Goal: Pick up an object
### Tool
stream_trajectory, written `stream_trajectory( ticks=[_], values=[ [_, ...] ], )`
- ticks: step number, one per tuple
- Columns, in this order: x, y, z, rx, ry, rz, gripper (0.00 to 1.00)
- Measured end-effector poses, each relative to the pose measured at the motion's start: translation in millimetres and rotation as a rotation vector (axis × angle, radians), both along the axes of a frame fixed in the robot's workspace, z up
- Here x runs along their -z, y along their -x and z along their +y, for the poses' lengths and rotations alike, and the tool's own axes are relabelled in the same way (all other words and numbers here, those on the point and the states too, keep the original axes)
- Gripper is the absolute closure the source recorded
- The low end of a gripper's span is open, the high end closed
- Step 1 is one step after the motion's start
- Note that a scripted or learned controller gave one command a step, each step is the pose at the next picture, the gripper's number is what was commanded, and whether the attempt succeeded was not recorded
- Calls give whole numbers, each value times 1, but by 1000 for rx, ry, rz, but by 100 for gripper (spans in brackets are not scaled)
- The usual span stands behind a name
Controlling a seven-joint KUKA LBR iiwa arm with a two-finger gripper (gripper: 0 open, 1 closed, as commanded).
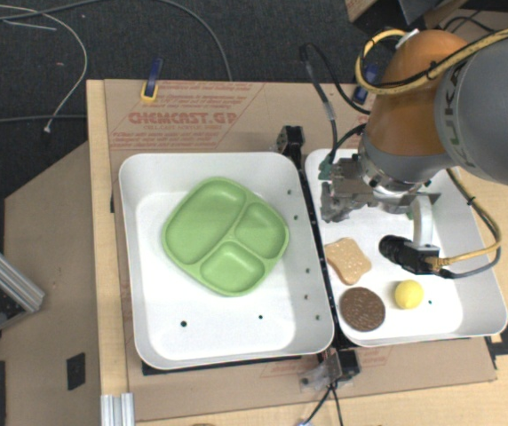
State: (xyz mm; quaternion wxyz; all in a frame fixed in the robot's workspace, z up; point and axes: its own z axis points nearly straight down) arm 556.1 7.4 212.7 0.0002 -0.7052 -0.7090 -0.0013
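In the right bin (476, 319) lie a tan cracker-like piece (347, 260), a round brown cookie (361, 309) and a small yellow ball (408, 294). The gripper (336, 202) hangs over the bin's upper left part, just above the tan piece. Its grey body and orange band sit up and to the right. Nothing shows between its fingers. A black part (407, 254) on the arm's side reaches down toward the yellow ball.
The left bin (147, 327) holds a green divided plate (226, 234). A black clamp (289, 138) sits at the bins' top seam. Cables loop around the arm's wrist. Cardboard underlies both bins.
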Motion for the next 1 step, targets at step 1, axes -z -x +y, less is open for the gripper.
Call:
stream_trajectory(
  ticks=[1],
  values=[
    [-12, 11, 51, -1, 0, 0, 100]
  ],
)
